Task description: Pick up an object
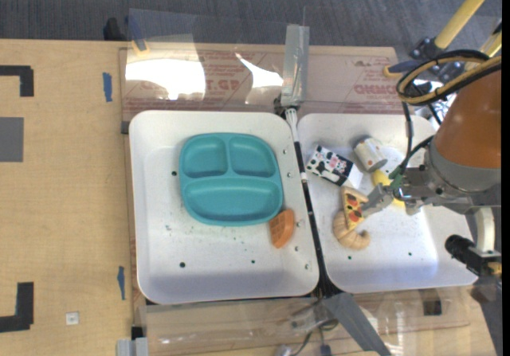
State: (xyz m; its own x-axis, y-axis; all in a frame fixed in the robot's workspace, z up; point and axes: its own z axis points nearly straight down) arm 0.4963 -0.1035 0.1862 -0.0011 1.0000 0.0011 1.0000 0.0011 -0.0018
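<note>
- Pincer (381,197) low in right bin (414,263), tips w/ narrow gap, nothing visibly held.
- Likely target: pizza-slice toy (353,205) just beside tips, atop croissant toy (351,233).
- Teal plate (231,179) sits in left bin (151,211).

Teal for the divided plate (231,179) in the left white bin (151,211), orange-brown for the pastry (281,229) at its lower right edge. In the right white bin (414,255): black-and-white cow-patched box (329,164), yellow-and-red pizza slice (353,205), tan croissant (351,233).
</note>
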